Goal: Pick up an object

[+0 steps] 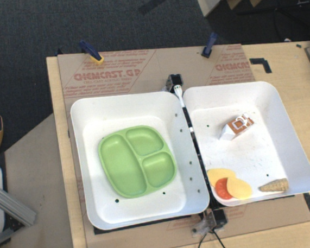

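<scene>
- Three small things lie in the right-hand shallow white bin, the bin on the side from which the arm reaches in, so all of them should be nearer to the gripper's approach than anything in the other bin.
- How the gripper stands, wide or narrow or holding, I cannot tell from this view.
- The small white-and-orange carton lies alone in the middle of that bin, tilted on a diagonal, well apart from the walls; it looks the easiest to reach from above.
- The flat yellow and red round pieces overlap one another against the bin's front wall, on the far side of the bin from the arm's entry.
- The tan cone-shaped piece lies on its side near the same front wall, its long axis running across the bin, roughly in line with the arm's reach.
- The green three-compartment plastic plate lies flat in the left-hand white bin, farthest from the arm's side.
</scene>
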